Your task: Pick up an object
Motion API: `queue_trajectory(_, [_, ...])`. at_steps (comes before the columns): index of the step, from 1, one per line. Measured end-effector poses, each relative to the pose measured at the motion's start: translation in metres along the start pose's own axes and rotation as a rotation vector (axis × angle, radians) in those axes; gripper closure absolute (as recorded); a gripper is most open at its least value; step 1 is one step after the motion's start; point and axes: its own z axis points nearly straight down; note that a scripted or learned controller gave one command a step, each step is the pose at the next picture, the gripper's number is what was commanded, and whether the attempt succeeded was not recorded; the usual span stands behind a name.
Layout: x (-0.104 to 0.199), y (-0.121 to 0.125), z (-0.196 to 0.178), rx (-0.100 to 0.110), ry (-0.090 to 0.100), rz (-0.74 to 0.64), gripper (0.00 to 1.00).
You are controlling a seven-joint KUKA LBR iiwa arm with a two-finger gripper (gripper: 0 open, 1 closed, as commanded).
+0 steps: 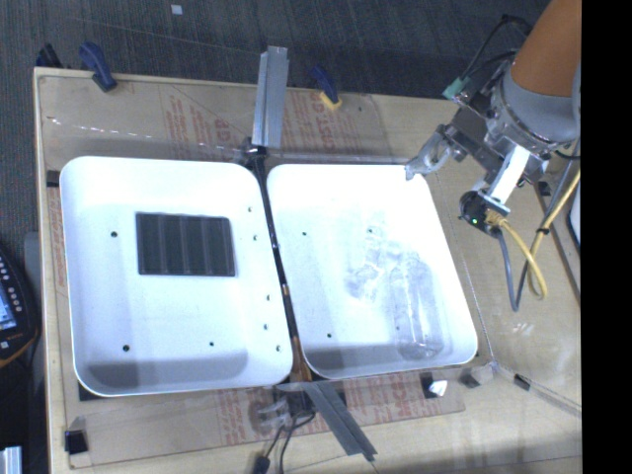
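A dark grey ribbed rectangular block lies flat in the left bin, left of its middle. In the right bin, a clear plastic bottle lies toward the near right corner, with more clear plastic beside it, hard to make out against the white floor. My gripper hangs over the far right corner of the right bin, well away from the clear plastic and above the rim. Nothing shows in it.
A metal bar stands at the far side between the bins, and another at the near side. Blue clamps hold the board's far edge. Cables hang from the wrist right of the right bin.
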Motion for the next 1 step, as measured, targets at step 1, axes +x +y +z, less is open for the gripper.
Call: queue_trajectory(1, [-0.0218, 0.0279, 0.0571, 0.006, -0.002, -0.382, 0.0])
